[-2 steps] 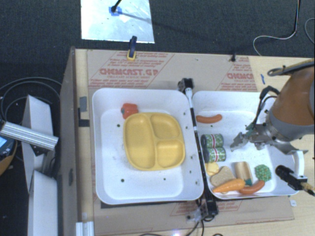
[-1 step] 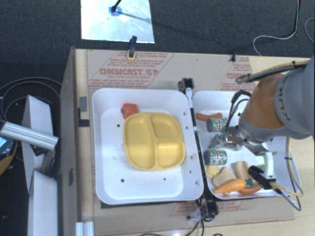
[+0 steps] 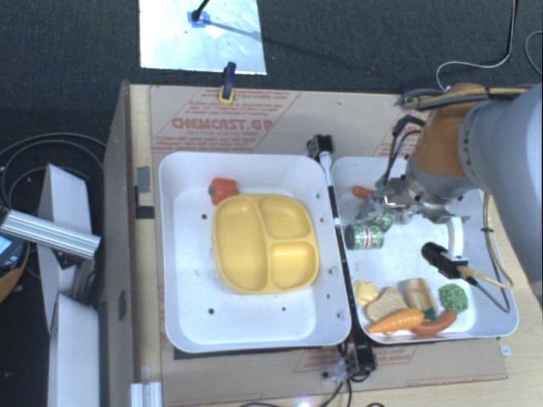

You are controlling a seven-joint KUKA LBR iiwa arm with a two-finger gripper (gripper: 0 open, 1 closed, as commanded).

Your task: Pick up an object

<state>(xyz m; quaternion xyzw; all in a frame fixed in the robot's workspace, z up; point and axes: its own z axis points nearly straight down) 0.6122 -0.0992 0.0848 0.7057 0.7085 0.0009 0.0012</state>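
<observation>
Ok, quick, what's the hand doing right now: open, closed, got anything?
Hand: over the right bin, just above the can. Open or closed cannot be told from this view, nor whether it grips the can.
</observation>
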